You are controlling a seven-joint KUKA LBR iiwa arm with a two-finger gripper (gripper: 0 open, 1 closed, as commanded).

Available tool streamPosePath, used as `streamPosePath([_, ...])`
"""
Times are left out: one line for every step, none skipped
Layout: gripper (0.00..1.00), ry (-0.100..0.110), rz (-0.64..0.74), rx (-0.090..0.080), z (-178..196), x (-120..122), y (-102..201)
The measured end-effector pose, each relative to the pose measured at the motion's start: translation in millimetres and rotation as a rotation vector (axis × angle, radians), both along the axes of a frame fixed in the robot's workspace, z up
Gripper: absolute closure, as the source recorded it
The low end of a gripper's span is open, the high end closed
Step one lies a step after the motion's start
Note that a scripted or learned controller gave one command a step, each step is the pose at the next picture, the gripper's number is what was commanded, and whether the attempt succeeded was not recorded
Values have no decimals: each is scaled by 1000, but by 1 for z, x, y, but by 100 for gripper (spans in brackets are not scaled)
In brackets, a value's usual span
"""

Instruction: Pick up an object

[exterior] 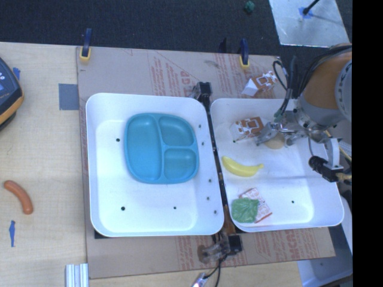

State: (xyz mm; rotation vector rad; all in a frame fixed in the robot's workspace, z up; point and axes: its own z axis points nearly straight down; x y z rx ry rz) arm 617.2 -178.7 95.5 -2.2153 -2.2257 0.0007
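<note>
My gripper (277, 134) hangs low over the back of the right bin (323, 217), open. Its fingers (264, 137) are spread on either side of a small tan object (274, 143) lying on the bin floor. A brown and white packet (249, 126) lies just left of the gripper. A yellow toy banana (242, 167) sits in the bin's middle left. A green leafy item (244, 209) rests on a red and white wrapper (260, 206) at the front left. Nothing is lifted.
The left bin (105, 214) holds a blue divided plate (161, 147). Another brown packet (260, 84) lies outside, behind the right bin. A toy sausage (19, 196) lies on the bench far left, and a dark device (7, 91) sits at the left edge.
</note>
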Motion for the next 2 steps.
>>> streamPosePath([0,30,0,-4,-4,33,30])
streamPosePath([0,30,0,0,-5,33,28])
